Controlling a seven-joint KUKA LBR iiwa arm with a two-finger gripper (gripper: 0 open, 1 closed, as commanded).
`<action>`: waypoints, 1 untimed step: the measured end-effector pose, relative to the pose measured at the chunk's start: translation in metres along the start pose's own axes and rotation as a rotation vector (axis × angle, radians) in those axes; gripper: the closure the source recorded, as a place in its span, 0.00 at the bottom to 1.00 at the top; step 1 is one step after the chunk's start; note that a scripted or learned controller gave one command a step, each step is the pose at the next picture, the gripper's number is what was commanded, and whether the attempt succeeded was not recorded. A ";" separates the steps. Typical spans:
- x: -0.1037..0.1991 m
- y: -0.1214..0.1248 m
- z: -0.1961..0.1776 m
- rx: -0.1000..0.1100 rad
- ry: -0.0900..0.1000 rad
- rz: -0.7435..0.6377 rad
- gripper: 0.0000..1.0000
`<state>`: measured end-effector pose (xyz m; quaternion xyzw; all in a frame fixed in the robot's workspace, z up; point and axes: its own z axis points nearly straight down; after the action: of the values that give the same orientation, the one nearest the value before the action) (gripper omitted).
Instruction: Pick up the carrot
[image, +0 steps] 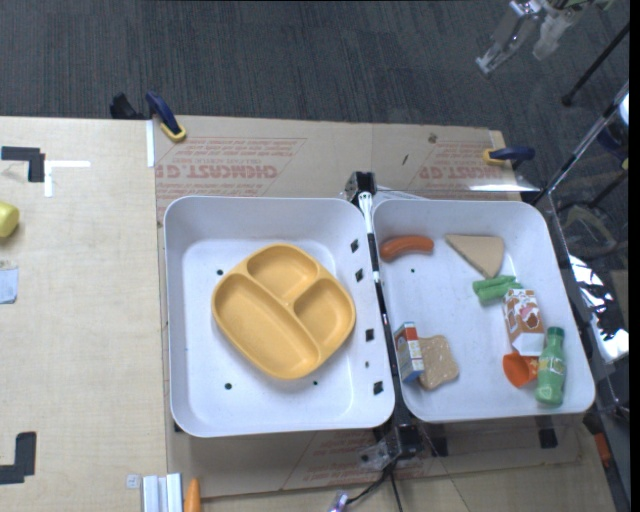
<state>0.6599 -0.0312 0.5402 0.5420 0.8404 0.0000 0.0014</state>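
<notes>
Gripper (522, 36) sits at the top right of the camera view, pale and blurred, over the dark floor and well apart from both bins. Can't tell whether it's wide or narrow at this blur, and nothing visible in it. Carrot (517, 371), as best I can read it, is the small orange piece in the right bin (570, 290), near the front right corner. It touches the lower end of a red-and-white packet (523, 318) and lies just beside a green bottle (551, 366) on its right; only part of it shows. Rest of the right bin: orange-red sausage-shaped piece (406, 246) at the back left, tan wedge (478, 252) near the back middle, short green piece (494, 289) just in front of the wedge. A small carton (406, 352) is at the front left, touching a brown bread slice (438, 362). Left bin (185, 300) holds a yellow divided plate (284, 310), roughly centred and turned at an angle. Bins sit side by side, rims touching, on printed cardboard (240, 165). Blue clamps pin the cardboard at the back left (165, 115) and back right (509, 155). A yellow object (6, 220) is cut off at the left edge of the bench (80, 350).
</notes>
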 end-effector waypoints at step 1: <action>0.003 0.002 0.000 0.002 0.000 0.331 0.00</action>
<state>0.6601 -0.0277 0.5402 0.6729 0.7397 -0.0008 0.0009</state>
